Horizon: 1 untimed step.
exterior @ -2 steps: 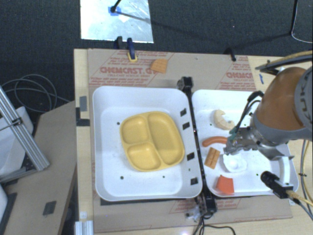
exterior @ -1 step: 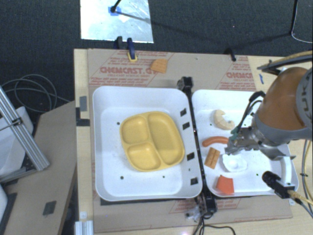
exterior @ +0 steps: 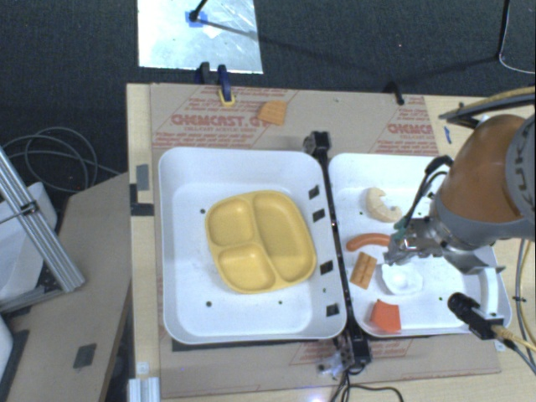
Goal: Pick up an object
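in the right bin (exterior: 419, 167) you see a croissant (exterior: 381, 205), red sausage (exterior: 368, 242), cracker (exterior: 363, 270), white lid (exterior: 400, 280) and orange block (exterior: 385, 316). the gripper (exterior: 400, 248) hangs beside the sausage; you cannot tell its state. the left bin (exterior: 180, 249) holds a yellow tray (exterior: 260, 241).

We see a yellow three-compartment plastic tray (exterior: 260, 242) lying in the left white shallow bin (exterior: 180, 224). Behind the bins, a small tan biscuit-like piece (exterior: 273, 111) rests on brown printed cardboard (exterior: 352, 115). Farther back, a shiny silver sheet (exterior: 199, 23) lies on dark carpet (exterior: 59, 57).
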Available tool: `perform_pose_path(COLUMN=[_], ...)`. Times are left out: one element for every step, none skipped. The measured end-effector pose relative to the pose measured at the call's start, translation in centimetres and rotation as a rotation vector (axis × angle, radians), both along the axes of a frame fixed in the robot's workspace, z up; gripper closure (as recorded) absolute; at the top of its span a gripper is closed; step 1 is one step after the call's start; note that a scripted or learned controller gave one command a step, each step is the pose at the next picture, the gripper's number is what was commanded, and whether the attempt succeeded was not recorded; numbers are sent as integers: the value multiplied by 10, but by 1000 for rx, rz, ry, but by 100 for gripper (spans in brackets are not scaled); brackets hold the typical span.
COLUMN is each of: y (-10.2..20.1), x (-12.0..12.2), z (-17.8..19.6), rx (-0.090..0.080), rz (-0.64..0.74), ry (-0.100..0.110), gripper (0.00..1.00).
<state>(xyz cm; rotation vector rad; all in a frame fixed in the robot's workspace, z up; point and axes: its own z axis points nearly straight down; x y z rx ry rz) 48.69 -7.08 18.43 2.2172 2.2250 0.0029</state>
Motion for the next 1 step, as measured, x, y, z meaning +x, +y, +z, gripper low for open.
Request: perform_pose_path(y=[3], x=[0], z=[0], rx=[0], rz=[1], ry=[0], gripper=[100])
